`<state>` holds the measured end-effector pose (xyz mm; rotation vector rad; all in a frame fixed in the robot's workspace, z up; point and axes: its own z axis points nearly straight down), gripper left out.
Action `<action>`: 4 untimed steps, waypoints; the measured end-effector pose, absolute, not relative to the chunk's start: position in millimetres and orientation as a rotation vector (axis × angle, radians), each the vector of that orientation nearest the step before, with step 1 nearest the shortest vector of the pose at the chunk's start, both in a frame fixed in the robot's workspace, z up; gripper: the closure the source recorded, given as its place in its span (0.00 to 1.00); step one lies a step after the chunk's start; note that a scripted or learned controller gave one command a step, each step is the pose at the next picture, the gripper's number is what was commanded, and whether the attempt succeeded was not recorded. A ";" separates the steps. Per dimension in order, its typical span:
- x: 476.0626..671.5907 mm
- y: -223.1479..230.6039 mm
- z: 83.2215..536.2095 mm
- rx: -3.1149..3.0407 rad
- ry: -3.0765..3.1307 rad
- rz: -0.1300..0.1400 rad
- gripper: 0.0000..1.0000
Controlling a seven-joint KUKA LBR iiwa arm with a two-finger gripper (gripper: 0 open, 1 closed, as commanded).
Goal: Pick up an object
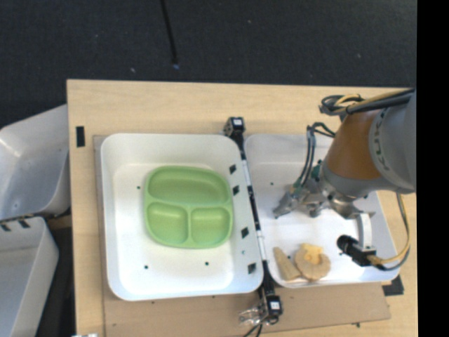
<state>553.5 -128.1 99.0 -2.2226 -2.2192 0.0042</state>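
Objects to pick, a tan wedge (284, 262) and a round yellowish piece (312, 260), lie touching each other below my gripper (298, 203) in the right bin (275, 153), toward its near edge. I can't tell from this slant how the gripper is set, and nothing shows in its grasp. I judge we're at the approach step. Next I'd shift toward that pair and descend. A green divided plate (188, 206) sits well left.

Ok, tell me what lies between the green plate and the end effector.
In the camera view, the two bins' meeting rims with black clips, then bare white floor of the right bin, separate the green plate from the end effector.
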 end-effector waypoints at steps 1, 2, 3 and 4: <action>554.2 -128.8 112.0 -2.231 -2.214 -0.001 1.00; 558.5 -130.9 155.5 -2.227 -2.222 -0.004 1.00; 551.0 -136.4 211.9 -2.232 -2.220 -0.006 1.00; 552.2 -137.7 234.5 -2.224 -2.224 -0.004 1.00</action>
